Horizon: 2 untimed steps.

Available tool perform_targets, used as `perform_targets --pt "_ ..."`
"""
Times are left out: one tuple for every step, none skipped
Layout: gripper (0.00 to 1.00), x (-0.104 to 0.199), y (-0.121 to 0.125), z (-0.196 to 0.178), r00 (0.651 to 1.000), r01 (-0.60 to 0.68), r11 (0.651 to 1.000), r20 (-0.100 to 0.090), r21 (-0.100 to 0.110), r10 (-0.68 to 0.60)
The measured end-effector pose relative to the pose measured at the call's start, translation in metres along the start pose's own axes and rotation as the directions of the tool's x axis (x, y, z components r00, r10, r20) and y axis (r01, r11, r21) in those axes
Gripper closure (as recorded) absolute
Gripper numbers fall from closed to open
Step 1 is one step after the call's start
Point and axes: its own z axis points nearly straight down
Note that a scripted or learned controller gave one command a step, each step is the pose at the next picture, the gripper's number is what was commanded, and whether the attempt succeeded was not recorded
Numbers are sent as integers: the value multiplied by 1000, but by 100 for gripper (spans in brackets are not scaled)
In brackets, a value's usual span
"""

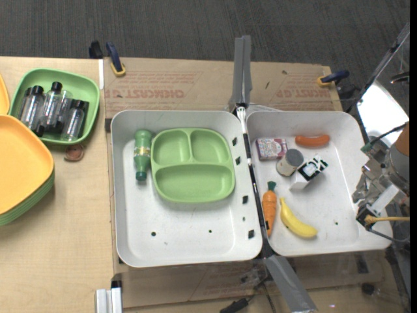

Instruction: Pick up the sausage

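Note:
The sausage is a short orange-red link lying flat near the far edge of the right bin. The arm comes in at the right edge of the view, and its gripper hangs over the right bin's right rim, well to the right of and nearer than the sausage. Nothing shows between its fingers. Its lower parts are dark and cluttered with cables.
The right bin also holds a pink packet, a grey can, a black-and-white block, a carrot and a banana. In the left bin lie a green divided plate and a green bottle.

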Motion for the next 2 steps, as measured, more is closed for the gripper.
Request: perform_targets --pt "100 31 -25 39 967 -253 967 1 2 253" --pt "100 73 41 15 898 -441 898 0 0 441"
